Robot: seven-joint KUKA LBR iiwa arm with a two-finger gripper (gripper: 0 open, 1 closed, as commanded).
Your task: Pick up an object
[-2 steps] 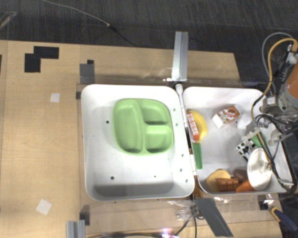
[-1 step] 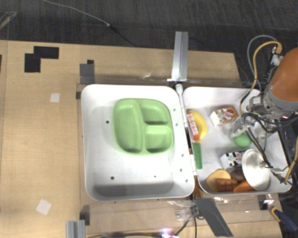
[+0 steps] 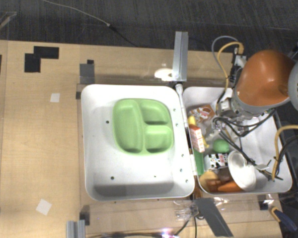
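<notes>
The right bin (image 3: 283, 182) holds a jumble of small things: a white cup (image 3: 241, 169) lying on its side, a green ball (image 3: 220, 146), a red and yellow box (image 3: 196, 139), a black-and-white patterned item (image 3: 217, 160) and an orange piece (image 3: 228, 186). My gripper (image 3: 219, 124) hangs under the orange wrist band (image 3: 264, 79), down among the items at the bin's upper middle. Cables and the wrist cover its fingers. A brown wrapped item (image 3: 204, 113) lies just left of it.
The left bin (image 3: 97, 177) carries a green divided tray (image 3: 142, 125). A metal post (image 3: 180, 56) stands behind the seam between the bins. Yellow and black cables (image 3: 248, 152) loop over the right bin. Wooden bench surface (image 3: 35, 143) spreads to the left.
</notes>
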